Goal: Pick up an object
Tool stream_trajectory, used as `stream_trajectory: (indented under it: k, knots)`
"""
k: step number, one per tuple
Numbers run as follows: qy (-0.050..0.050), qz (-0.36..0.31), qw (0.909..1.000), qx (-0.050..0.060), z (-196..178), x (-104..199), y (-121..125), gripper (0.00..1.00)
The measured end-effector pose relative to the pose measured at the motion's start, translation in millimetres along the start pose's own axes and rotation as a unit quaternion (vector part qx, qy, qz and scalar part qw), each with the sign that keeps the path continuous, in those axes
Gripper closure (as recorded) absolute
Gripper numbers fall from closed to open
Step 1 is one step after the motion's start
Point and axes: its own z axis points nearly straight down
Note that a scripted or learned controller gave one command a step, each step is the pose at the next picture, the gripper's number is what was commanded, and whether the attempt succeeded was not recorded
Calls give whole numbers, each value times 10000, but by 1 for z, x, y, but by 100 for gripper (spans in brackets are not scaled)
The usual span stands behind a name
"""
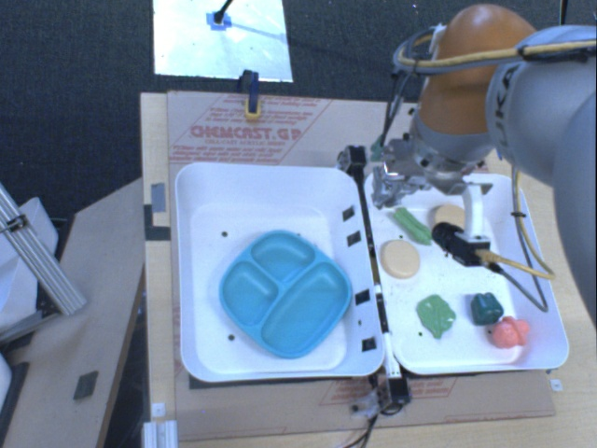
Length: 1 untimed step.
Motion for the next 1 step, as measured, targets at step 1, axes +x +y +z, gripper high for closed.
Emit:
stream_trajectory:
  k: [1]
  knots:
    - [-5, 6, 10000, 3, 9, 45, -6, 100]
